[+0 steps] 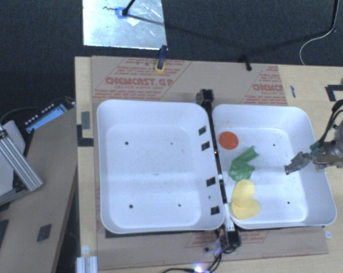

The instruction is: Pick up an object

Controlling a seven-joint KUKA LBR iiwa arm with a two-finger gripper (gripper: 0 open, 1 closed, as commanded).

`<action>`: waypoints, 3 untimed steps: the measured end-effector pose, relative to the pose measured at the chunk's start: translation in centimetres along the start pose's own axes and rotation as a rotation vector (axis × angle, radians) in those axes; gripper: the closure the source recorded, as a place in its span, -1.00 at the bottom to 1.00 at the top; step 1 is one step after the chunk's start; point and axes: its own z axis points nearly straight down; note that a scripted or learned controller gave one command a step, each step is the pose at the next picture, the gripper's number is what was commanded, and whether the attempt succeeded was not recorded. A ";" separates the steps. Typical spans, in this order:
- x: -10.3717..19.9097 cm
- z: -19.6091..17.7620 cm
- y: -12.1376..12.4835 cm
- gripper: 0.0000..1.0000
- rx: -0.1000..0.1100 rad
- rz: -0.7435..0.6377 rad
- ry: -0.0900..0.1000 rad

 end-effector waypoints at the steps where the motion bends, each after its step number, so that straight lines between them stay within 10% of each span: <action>1: 7.8 11.6 -0.7 -1.00 0.007 -0.006 0.007; 2: 15.9 1.1 4.7 -1.00 -0.013 -0.012 0.003; 3: 22.4 1.8 3.5 -1.00 0.000 -0.009 0.004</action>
